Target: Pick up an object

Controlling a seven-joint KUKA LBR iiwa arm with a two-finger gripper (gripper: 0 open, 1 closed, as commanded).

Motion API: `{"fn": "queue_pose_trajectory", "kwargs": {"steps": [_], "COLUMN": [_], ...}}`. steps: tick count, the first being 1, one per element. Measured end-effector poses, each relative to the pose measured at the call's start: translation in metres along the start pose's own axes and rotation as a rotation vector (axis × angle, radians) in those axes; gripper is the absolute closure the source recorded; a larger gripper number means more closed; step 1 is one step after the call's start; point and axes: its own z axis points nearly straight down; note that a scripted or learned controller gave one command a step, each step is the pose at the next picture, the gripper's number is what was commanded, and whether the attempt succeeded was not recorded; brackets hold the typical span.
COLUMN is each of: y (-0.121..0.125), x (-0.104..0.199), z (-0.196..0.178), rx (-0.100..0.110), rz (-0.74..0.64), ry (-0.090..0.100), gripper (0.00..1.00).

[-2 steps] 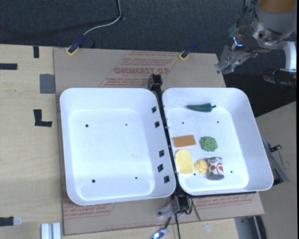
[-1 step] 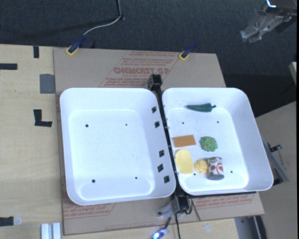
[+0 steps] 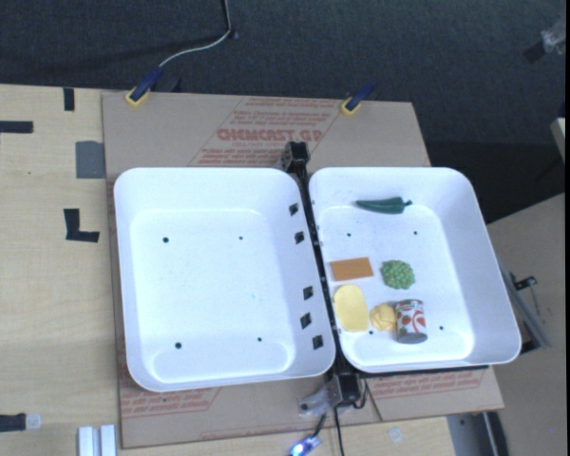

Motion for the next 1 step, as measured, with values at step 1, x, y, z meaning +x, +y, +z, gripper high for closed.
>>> {"fn": "queue_pose_trajectory", "kwargs": {"steps": [1], "y": [-0.0118], "x": [0.0984], "z": [0.0028], "rx": [0.005], "rz": [-0.015], "ry": [0.008], "gripper": [1.00]}}
